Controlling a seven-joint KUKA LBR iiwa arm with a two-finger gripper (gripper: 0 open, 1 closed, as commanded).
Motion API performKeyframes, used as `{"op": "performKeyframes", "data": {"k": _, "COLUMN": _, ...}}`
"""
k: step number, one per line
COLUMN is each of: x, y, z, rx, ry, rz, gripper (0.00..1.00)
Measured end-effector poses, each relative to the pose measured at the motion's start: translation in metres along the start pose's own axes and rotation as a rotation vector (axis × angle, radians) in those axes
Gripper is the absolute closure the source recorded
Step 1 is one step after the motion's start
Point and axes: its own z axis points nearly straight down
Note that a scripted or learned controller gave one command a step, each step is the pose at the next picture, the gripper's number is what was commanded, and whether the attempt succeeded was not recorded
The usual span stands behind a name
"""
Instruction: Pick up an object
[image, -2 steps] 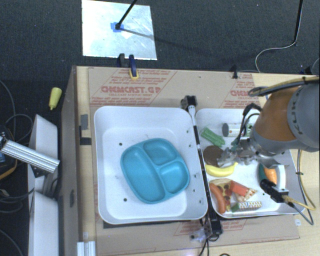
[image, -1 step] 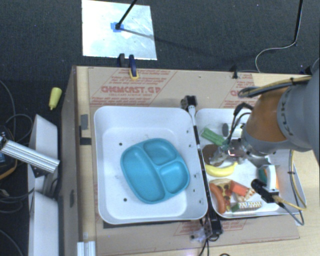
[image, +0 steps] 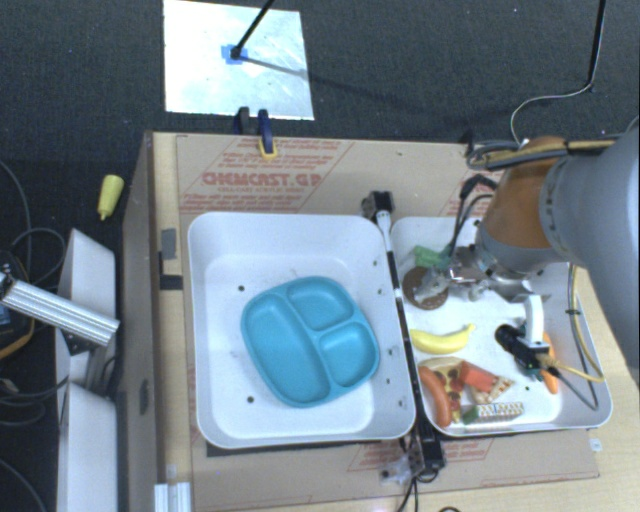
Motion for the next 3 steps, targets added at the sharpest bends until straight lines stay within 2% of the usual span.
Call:
{"op": "performKeyframes", "data": {"k": 1, "x": 0.003, "y": 0.032, "z": 0.001, "rx": 0.005, "ry": 0.000, "rz": 0.000, "gripper": 0.00}}
{"op": "performKeyframes", "data": {"k": 2, "x": 0.002, "y": 0.052, "z": 0.006, "rx": 0.063, "ry": 0.008, "rz": 0.014, "gripper": 0.00}}
{"op": "performKeyframes", "data": {"k": 3, "x": -0.059, "y": 0.042, "z": 0.002, "rx": 0.011, "ry": 0.000, "rz": 0.003, "gripper": 0.00}}
